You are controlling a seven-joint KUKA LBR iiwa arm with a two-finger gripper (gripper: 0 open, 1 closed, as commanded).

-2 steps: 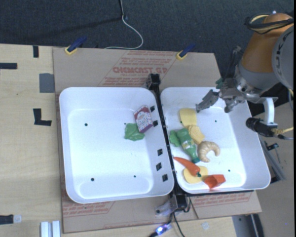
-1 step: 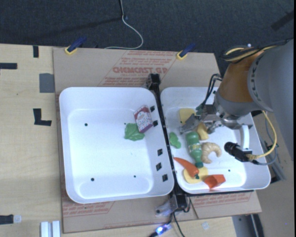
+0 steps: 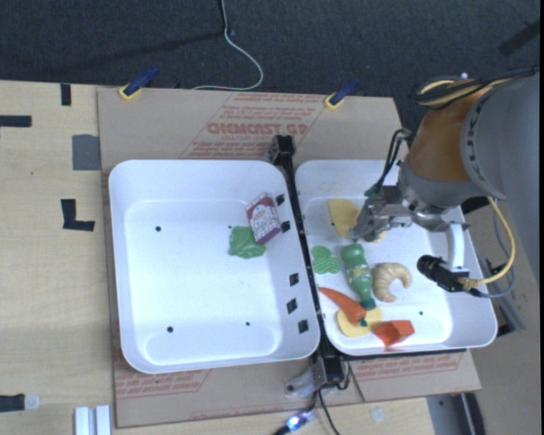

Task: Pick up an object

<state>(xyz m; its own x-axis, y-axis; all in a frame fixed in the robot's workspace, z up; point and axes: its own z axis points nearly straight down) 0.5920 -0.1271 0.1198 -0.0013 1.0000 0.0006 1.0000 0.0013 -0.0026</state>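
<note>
Only legible print I see: red "CHEMCAST GP" on the cardboard sheet (image 3: 254, 127) under my bins, at 12 o'clock from the left bin (image 3: 127, 243). Red-white packet (image 3: 265, 217) in that bin has a label, too small to read.

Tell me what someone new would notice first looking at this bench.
The grey arm with its orange band reaches in from the right, its claw low over the right bin beside a yellow piece. That bin holds a crowded pile: a green bottle, a croissant, a carrot. The left bin holds a small packet and a green leafy piece.
</note>
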